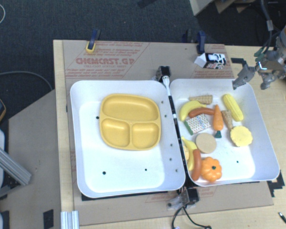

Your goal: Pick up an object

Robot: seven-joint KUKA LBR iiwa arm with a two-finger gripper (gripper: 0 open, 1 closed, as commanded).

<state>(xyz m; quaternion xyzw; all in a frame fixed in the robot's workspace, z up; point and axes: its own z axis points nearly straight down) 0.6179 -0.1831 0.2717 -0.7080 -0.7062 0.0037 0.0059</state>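
Note:
My gripper (253,80) hangs above the far right corner of the right bin (262,163), fingers spread open with nothing between them. Below it and to the left the bin holds play food: a corn cob (233,107), a carrot (218,119), a sausage (202,112), a banana (187,109), a cracker (198,124), a round biscuit (206,143), a yellow lemon slice (241,136) and an orange pumpkin (210,170). The corn cob lies nearest the gripper.
The left bin (86,171) bears a yellow three-compartment plate (130,121). A black clip (163,73) sits at the far end of the seam between the bins. A small black-and-white box (211,60) lies on the cardboard behind the right bin.

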